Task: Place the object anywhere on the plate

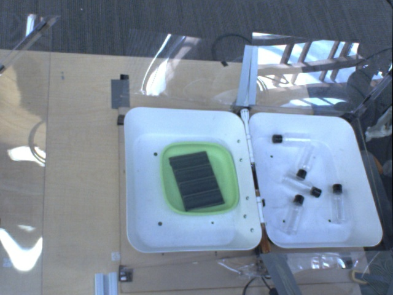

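A green square plate (228, 165) sits in the middle of the left white bin (141, 226). A dark grey ribbed rectangular block (196, 180) lies flat on the plate, slightly turned, well inside its rim. Several clear vials with black caps lie scattered in the right white bin (362, 226), among them one near the back (288, 139), one in the middle (305, 161) and one at the front (294, 214).
A metal post (247, 78) stands behind the seam between the bins. Dark grey machinery and cables (368, 94) crowd the right edge behind the right bin. Wooden benchtop (67, 165) stretches left of the bins, under glare from a clear sheet.
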### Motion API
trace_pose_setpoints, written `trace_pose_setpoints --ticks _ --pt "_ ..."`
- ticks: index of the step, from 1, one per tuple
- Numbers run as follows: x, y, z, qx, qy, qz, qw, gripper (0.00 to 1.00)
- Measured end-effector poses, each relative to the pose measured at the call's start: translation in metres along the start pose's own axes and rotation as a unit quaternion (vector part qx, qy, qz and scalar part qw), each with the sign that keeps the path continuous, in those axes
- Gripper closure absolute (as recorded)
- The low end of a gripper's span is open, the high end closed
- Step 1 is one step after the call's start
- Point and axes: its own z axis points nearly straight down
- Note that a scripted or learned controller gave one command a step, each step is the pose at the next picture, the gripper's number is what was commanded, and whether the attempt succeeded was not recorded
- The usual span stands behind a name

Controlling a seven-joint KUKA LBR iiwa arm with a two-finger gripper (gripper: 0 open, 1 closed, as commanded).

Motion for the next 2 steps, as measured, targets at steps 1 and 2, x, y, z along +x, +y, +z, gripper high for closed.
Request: trace_pose_setpoints --ticks 1,2 --pt "0.010 0.007 0.068 0.001 0.000 0.053 0.9986 0.00" --pt "-0.003 -0.002 0.014 -0.003 0.000 0.105 0.9945 0.00"
